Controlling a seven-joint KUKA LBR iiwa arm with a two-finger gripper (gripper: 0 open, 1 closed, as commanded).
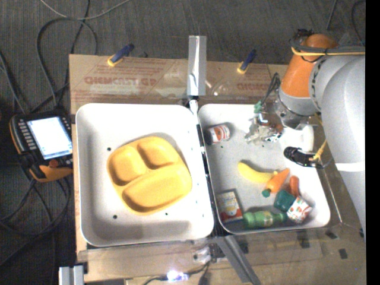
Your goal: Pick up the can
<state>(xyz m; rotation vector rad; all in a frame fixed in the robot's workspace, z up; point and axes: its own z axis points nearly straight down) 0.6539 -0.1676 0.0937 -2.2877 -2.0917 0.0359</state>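
In the left bin (89,159) a yellow divided plate (149,173) lies, and in the right bin (323,183) the can (217,133) rests on its side by the upper left corner, apart from the gripper (263,132), whose finger spread cannot be told.

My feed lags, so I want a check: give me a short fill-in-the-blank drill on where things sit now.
The small can with the red label lies in the ____ bin.
The yellow divided plastic tray sits in the ____ bin.
The gripper is to the can's ____ in the view.
The yellow banana lies beside an orange ____.

Missing: right; left; right; carrot
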